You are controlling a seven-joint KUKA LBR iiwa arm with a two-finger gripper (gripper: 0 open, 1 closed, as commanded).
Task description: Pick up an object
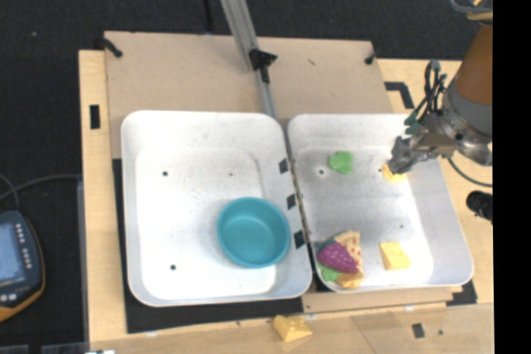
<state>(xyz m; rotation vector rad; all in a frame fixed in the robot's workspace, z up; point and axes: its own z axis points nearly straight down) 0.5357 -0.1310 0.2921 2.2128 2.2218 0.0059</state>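
Observation:
The right bin (431, 215) holds a small green toy (339, 162) near its back. A purple bunch of grapes (338, 258) and a yellow-orange slice (349, 243) lie together at its front left corner. A yellow block (394, 255) sits to their right. My gripper (401, 158) hangs over the bin's back right part, to the right of the green toy. A small yellow piece (387, 172) shows right at the gripper's lower tip; whether it is held or lying on the bin floor is unclear.
The left bin (158, 153) holds a teal bowl (251, 231) at its front right. A yellow wedge (292, 328) lies on the bench in front of the bins. A grey metal rail (236, 8) slants down to the gap between the bins.

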